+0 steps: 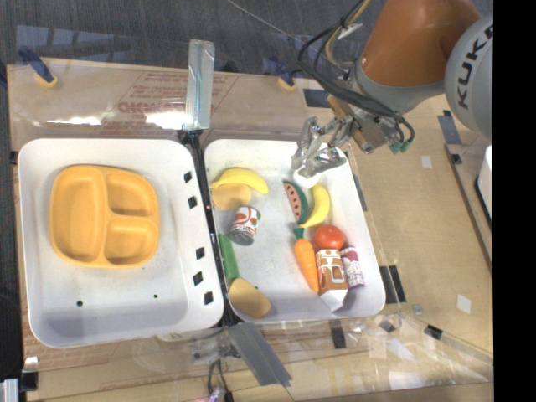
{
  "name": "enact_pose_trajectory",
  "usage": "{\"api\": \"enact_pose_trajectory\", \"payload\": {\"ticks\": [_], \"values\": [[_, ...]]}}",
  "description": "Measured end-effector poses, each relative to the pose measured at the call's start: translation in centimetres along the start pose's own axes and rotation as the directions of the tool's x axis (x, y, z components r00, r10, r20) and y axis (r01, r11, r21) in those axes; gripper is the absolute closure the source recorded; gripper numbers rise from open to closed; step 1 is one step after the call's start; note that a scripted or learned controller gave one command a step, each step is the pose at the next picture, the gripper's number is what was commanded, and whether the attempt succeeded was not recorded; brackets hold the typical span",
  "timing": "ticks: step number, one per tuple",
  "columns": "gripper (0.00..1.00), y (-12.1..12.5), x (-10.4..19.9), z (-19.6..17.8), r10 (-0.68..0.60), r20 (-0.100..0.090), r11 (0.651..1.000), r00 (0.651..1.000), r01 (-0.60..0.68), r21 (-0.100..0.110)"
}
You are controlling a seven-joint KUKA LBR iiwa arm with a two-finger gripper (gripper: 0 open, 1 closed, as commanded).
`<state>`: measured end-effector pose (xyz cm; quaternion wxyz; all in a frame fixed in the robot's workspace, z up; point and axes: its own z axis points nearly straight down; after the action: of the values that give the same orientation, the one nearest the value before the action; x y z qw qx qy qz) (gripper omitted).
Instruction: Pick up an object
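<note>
From the camera above the bench (435, 224) we count two white bins side by side. The left bin (50, 308) carries one thing — a yellow-orange divided plate (105, 215) with three compartments, lying toward the bin's far-left corner.

The right bin (368, 296) carries the rest, and we count them one by one. There are two bananas: one (243, 178) near the far-left corner, lying flat, and a second (318, 206) curved lengthways toward the right edge. Just beside that second banana, on its left, lies one watermelon slice (293, 201), red with dark seeds and a green rind. One tan, bread-like piece (228, 197) sits touching the first banana, and one small red-and-white can (244, 224) lies just in front of it. One green, cucumber-like stick (229, 258) runs along the left edge, and one tan wedge (249, 298) rests in the near-left corner. Toward the near-right corner we see one carrot (306, 264), one red tomato (329, 236) and one small red-and-white carton (338, 269), all close together.

The gripper (314, 159) hangs over the far edge of the right bin, just above the watermelon slice and the second banana. Its silvery jaws look slightly apart, with nothing between them.
</note>
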<state>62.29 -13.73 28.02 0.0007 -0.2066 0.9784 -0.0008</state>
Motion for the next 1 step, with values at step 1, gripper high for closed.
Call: {"api": "enact_pose_trajectory", "payload": {"ticks": [1], "values": [[1.00, -0.86, -3.42, -0.02, 0.188, 0.003, 0.982, 0.982, -0.188, 0.000]]}}
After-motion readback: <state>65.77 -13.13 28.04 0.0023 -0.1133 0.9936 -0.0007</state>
